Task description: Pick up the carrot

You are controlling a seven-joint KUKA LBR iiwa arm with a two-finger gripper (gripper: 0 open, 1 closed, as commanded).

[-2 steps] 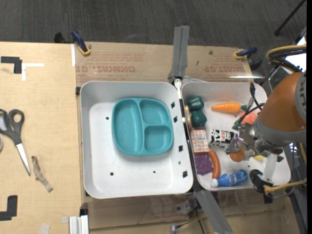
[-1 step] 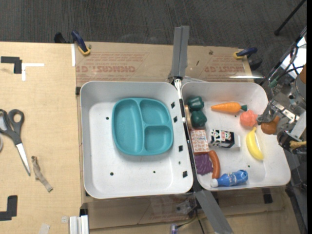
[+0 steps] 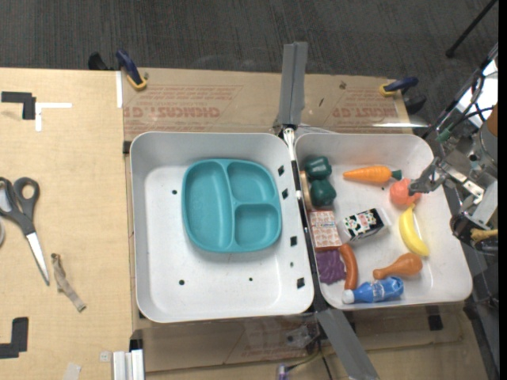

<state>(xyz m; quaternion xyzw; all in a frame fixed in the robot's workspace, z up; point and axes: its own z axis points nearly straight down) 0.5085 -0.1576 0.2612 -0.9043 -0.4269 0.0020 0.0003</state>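
The orange carrot with a green tip lies in the right bin, near its far side, pointing left to right. My gripper hangs at the bin's right edge, just right of the carrot's green end. It is beside a small red-pink fruit. Nothing is visibly held.
Sharing the right bin are a green pepper, a snack packet, a black-and-white carton, a banana, a drumstick, a sausage, purple grapes and a blue bottle. The left bin holds a teal divided plate. Scissors lie at far left.
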